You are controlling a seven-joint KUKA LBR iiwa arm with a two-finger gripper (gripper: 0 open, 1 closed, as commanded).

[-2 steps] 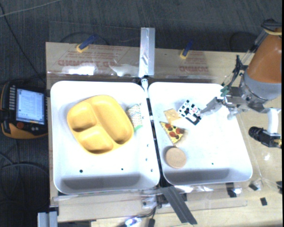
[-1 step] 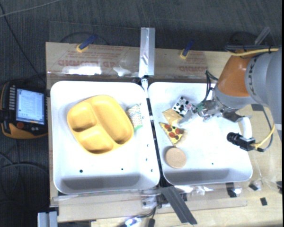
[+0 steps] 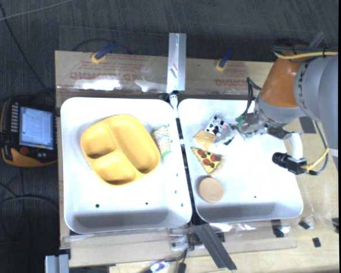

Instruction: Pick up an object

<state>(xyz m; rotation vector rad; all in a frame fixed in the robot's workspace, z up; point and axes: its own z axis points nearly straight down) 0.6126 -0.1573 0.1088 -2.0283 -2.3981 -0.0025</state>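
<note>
The right bin (image 3: 261,203) holds several small objects. A black-and-white spotted piece (image 3: 216,124) lies at its upper left, with a tan block (image 3: 203,137) just below it. A pizza slice toy (image 3: 208,159) sits lower, and a round brown cookie (image 3: 211,189) is nearest the front. My gripper (image 3: 232,131) is low in the right bin, right beside the spotted piece and the tan block. I cannot see anything held in it.
The left bin (image 3: 79,209) carries a yellow divided plate (image 3: 120,148) and a small pale wrapped item (image 3: 162,137) by the divider wall. The grey arm with its orange band (image 3: 279,84) reaches over the right bin's upper right. A handheld screen unit (image 3: 28,131) lies left of the bench.
</note>
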